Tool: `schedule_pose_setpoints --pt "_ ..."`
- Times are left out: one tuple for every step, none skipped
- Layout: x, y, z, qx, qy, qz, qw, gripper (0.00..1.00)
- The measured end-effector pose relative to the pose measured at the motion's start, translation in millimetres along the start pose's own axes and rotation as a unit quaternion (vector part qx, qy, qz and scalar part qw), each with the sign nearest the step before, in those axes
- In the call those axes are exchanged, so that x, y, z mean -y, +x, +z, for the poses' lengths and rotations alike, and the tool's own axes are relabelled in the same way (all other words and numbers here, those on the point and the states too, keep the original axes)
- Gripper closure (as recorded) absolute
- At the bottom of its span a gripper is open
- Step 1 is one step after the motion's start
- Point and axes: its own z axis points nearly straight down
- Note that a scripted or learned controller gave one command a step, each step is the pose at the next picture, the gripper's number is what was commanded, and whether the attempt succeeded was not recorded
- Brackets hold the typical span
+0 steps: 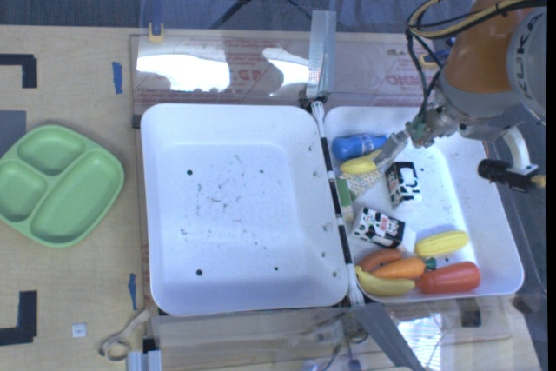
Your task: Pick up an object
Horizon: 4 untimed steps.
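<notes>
Gripper (388, 154) low in right bin (486, 226), over yellow object (360, 164) lying lengthwise toward blue bottle (359, 143); finger state indeterminate.

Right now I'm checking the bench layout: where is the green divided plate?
The green divided plate lies on the wooden bench at far left, beside the left bin.

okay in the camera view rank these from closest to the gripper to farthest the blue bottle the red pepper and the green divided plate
1. Blue bottle: just left of the gripper, at the back of the right bin.
2. Red pepper: front of the same bin, near its front right corner.
3. Green divided plate: on the bench, left of the left bin, far across from the gripper.
</notes>
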Motion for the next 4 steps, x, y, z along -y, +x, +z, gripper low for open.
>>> schedule_pose_setpoints --pt "-1 -20 55 0.003 -0.006 -0.077 0.9970 0.00" --pt "-3 -20 44 0.002 -0.008 -0.077 0.9970 1.00" --pt "4 -67 45 0.002 -0.001 0.035 0.9994 1.00" --pt "-1 -62 27 0.001 -0.001 0.297 0.9549 1.00"
